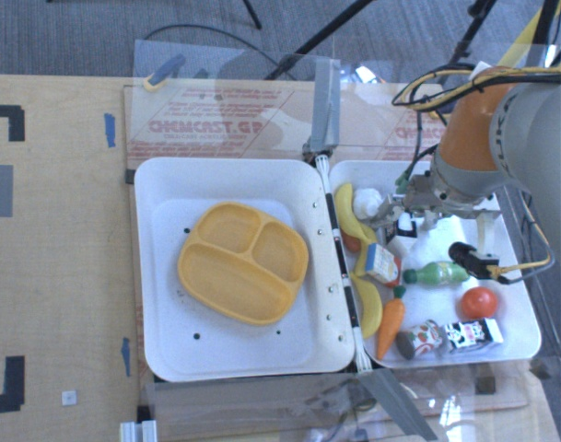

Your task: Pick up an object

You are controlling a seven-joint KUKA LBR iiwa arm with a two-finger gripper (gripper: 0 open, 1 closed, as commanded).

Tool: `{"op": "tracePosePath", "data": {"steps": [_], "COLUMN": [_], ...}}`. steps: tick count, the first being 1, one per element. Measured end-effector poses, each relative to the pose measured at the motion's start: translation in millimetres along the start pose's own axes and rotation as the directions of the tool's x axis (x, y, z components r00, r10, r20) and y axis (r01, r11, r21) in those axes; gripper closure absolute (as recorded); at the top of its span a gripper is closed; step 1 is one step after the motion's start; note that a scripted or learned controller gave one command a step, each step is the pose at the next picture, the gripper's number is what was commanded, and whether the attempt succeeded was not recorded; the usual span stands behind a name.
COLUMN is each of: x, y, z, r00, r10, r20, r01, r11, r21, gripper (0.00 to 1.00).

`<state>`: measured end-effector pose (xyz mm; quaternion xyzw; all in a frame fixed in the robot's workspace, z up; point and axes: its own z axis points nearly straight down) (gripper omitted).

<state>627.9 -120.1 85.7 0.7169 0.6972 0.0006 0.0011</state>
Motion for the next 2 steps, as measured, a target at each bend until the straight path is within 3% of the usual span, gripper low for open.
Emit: {"op": "tracePosePath", "data": {"steps": [1, 2], "x": [0.3, 79.8], "y": [1.6, -12.8], "z": [-11.9, -144.5], "r00": [1.000, 1.000], "r10": [-0.001, 0.028], "r20": [0.001, 0.000], "r01": [0.001, -0.028], "r11": [1.000, 1.000], "r21": [-0.005, 0.001], "gripper": [1.00, 1.00]}}
